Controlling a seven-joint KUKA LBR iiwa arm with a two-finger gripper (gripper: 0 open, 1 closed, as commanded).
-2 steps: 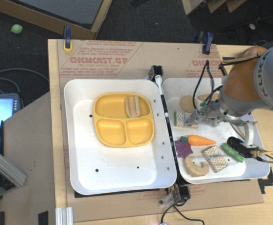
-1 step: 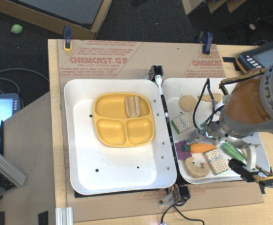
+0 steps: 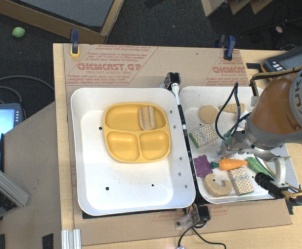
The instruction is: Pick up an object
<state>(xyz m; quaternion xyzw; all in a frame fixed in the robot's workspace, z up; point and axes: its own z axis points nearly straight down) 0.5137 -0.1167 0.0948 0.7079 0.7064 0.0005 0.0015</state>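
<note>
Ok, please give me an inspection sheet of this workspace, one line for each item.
Surface: bench, two white bins.
Job's things: right bin holds carrot, purple piece, bagel-like ring, patterned blocks, beige round piece.
Clutter: left bin holds yellow divided tray with a hot dog bun.
Grippers: gripper low over right bin beside carrot; fingers unclear.
Cables: black cable at the wrist.
Surroundings: green ball on floor.
</note>
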